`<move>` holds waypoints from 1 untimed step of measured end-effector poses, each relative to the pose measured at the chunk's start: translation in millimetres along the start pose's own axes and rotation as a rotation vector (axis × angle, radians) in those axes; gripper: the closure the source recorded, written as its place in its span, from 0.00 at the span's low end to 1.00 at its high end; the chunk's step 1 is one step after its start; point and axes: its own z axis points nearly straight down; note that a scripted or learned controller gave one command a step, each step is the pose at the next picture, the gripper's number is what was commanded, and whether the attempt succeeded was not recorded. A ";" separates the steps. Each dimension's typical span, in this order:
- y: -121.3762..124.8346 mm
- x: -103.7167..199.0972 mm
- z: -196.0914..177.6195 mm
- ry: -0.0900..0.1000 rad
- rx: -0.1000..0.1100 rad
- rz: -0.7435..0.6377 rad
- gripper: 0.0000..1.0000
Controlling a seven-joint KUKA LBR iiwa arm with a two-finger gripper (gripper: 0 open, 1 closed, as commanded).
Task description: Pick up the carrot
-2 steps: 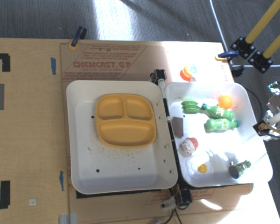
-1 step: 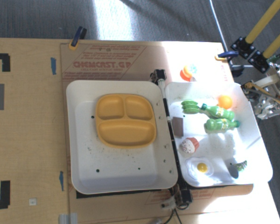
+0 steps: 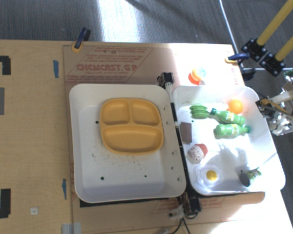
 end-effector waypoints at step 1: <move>-2.2 -10.1 -1.9 0.000 0.000 -0.024 1.00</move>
